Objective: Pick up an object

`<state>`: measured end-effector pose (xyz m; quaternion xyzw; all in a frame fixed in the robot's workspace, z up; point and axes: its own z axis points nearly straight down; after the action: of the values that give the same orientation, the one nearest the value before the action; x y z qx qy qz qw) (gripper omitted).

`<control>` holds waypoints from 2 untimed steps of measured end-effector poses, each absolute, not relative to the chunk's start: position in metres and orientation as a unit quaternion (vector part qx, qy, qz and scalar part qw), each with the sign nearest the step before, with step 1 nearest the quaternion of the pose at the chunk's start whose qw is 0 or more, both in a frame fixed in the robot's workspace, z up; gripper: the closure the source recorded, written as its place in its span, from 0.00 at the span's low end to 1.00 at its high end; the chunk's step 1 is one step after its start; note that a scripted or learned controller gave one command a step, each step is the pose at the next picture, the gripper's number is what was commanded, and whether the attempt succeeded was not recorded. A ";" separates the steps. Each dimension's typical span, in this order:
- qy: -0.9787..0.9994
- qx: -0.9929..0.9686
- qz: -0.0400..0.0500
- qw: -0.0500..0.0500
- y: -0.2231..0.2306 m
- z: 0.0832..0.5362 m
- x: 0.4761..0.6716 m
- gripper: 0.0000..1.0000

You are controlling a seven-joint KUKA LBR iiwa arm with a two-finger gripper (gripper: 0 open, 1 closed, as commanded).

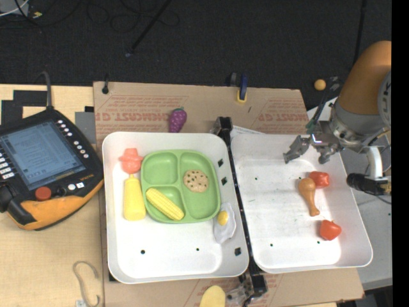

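Note:
My gripper [311, 151] hovers over the back right part of the right bin [281, 248], its dark fingers spread open with nothing between them. Just in front of it lie a small red piece [320, 179] and a tan chicken drumstick [309, 195], touching each other. A second red piece [330, 229] rests nearer the bin's front right corner. The grey arm with its orange band [365, 75] comes in from the right.
The left bin [166, 254] holds a green divided plate [153, 171] with a cookie [196, 180] and a corn cob [165, 203], a yellow bottle [133, 198], a pink toy [130, 160] and a fried egg [223, 220]. Purple grapes [177, 119] lie behind the bins. A teach pendant [45, 165] sits left.

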<state>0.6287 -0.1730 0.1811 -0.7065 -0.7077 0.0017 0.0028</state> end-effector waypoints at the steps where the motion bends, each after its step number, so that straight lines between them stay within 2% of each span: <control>1: -0.707 -0.707 0.001 0.003 -0.165 0.123 0.632 0.00; 2: -0.708 -0.706 0.001 0.002 -0.162 0.085 0.631 0.00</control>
<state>0.6312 -0.1617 0.0852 -0.7062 -0.7080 0.0014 0.0023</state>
